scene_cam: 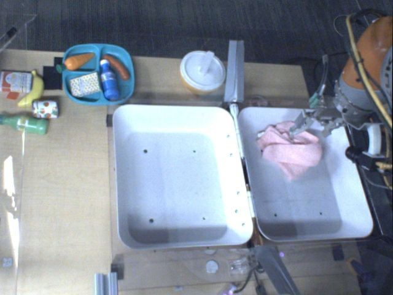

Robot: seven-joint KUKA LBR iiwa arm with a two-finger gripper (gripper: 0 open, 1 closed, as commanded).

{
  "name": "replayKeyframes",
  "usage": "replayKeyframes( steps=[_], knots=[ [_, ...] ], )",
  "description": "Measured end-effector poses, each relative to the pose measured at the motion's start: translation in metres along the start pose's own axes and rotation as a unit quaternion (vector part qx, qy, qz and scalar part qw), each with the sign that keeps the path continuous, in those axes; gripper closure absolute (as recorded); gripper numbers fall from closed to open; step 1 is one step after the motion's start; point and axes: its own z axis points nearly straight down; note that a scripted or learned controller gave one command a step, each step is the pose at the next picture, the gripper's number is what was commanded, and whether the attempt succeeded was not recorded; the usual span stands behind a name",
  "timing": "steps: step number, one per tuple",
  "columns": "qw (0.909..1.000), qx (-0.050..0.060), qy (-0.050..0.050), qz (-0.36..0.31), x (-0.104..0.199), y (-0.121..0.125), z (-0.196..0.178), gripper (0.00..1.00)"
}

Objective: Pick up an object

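A crumpled pink cloth (291,149) lies in the back half of the right white bin (319,220). My gripper (313,128) reaches in from the right and hangs low over the cloth's back right edge. Its fingers (299,126) are spread apart, the tips at or just above the fabric. Nothing is gripped between them. The cloth rests on the bin floor, not lifted.
The left white bin (178,226) sits beside the right one, a metal divider bar (233,72) behind their shared edge. A white lidded cup (202,71) and a blue tray (98,72) of toy food stand at the back, with small toys (27,106) at far left.
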Motion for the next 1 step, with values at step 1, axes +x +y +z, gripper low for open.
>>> replayKeyframes(
  steps=[1],
  knots=[
    [1.0, -0.003, -0.001, -0.007, 0.0359, 0.0243, 0.0937, 0.0]
  ],
)
